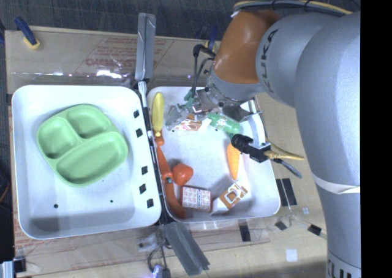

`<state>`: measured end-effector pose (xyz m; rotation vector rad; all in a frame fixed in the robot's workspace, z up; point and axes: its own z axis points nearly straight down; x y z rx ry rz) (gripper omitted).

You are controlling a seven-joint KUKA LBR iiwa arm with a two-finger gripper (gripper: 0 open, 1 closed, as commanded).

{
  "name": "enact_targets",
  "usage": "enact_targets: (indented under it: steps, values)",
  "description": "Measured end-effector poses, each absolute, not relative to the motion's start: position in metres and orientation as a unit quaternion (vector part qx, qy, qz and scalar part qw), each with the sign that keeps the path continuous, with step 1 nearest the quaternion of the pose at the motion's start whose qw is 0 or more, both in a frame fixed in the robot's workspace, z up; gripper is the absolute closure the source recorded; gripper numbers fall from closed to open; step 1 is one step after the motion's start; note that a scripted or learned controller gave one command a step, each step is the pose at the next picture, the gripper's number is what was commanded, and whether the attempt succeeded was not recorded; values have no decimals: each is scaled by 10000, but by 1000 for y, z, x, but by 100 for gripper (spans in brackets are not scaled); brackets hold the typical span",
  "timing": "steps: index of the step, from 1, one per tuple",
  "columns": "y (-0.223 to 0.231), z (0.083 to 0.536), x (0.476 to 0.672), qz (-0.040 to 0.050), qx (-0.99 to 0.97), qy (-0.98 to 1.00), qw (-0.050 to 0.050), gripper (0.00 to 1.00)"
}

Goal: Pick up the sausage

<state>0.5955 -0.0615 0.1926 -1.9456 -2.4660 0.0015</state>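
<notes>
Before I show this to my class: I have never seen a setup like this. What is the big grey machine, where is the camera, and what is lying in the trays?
The grey machine with the orange band is a robot arm. It reaches in from the right, and the one camera looks down on the bench at a slant. Its gripper hangs over the far end of the right bin, and I can't see anything held in it. The left bin holds a green divided plate. The right bin holds toy food: a long reddish piece along its left wall, probably the sausage, a carrot, a yellow piece and two small boxes.
</notes>
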Motion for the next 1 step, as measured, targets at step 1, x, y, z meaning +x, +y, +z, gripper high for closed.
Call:
enact_targets:
  steps: [1]
  values:
    - [-34,191,522,7,-5490,-8358,11,0]
